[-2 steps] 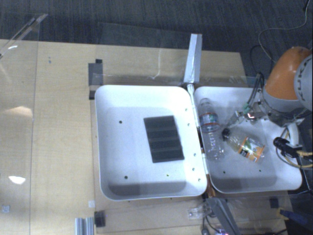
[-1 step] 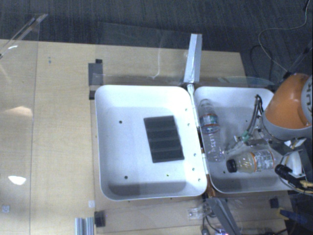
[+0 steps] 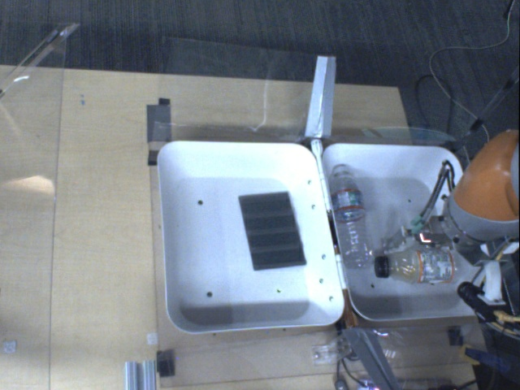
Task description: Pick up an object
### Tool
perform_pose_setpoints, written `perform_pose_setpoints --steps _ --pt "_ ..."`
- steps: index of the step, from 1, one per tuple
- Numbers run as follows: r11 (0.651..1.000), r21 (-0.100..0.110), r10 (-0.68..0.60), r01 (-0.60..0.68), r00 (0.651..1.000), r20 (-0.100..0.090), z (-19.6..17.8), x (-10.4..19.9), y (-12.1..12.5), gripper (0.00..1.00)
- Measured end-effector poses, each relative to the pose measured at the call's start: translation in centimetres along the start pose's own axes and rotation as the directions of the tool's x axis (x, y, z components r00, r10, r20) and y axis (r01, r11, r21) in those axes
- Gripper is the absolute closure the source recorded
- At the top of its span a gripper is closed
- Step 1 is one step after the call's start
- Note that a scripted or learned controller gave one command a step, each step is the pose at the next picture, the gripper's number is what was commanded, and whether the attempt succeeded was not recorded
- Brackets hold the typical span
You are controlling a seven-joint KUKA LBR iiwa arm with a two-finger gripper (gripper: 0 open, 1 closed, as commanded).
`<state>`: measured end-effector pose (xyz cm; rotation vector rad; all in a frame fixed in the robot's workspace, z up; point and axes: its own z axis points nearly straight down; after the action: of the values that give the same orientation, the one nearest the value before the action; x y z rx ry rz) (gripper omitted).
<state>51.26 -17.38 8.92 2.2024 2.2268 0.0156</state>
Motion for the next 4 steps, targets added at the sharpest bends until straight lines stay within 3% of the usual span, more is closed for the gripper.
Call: perform_pose_setpoints --steps 1,2,3,4 --pt "1.0 -0.008 -0.001 0.001 1.0 0.001 -1.2 0.0 0.3 1.0" --pt "1.0 -0.008 -0.001 0.001 1.0 0.001 -1.2 0.0 0.3 0.0" --pt "0.995 0.0 -0.101 0.101 0.995 0.001 0.0 -0.7 -0.1 0.0" --pt "0.995 -0.007 -0.102 0.102 0.995 0.002 -1.2 -0.6 0.2 1.0"
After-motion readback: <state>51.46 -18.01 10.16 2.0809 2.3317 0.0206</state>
